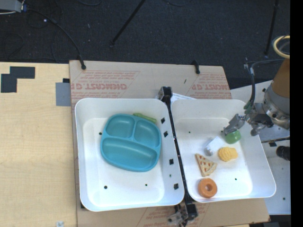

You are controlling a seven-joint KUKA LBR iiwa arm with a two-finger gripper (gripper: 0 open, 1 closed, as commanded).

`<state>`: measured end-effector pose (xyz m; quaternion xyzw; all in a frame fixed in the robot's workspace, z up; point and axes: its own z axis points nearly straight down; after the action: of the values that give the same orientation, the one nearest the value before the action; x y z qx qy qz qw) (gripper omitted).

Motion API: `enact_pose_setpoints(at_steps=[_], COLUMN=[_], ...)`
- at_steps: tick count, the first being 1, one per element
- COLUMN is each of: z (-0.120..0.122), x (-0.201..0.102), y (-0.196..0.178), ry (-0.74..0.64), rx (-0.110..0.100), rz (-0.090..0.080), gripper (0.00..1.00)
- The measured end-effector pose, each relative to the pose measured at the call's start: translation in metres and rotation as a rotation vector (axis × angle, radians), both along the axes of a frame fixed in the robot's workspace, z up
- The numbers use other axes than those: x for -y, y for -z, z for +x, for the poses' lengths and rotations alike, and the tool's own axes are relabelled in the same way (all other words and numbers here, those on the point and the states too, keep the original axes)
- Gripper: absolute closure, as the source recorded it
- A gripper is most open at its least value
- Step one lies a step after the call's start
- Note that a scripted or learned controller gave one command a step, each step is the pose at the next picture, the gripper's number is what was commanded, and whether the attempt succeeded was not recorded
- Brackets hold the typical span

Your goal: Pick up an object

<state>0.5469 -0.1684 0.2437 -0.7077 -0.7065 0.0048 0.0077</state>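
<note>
The right bin (246, 188) holds several small toy foods. A round green piece (232, 137) lies near its right wall. Left of it is a small white and grey piece (213, 144), with a yellow lumpy piece (227, 153) below. A tan waffle-like wedge (205, 164) and an orange ring (207, 187) sit nearer the front. My gripper (245, 126) hangs over the bin's right side, open. Its left finger (234, 124) is just above the green piece, and nothing shows between the fingers.
The left bin (90, 183) bears a teal divided plate (131, 142) with a green item (145, 117) partly hidden behind its far rim. A black divider (171, 145) joins the two bins. Cardboard lies under both, and the wooden bench extends to the left.
</note>
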Motion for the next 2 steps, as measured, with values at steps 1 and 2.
enact_pose_setpoints(at_steps=[1, 2], z=[0.002, -0.006], x=[0.0, 0.007], y=[-0.006, 0.052], ry=[-0.003, -0.002], rx=[0.01, 0.005], rz=[-0.002, -0.001], gripper=[0.0, 0.0])
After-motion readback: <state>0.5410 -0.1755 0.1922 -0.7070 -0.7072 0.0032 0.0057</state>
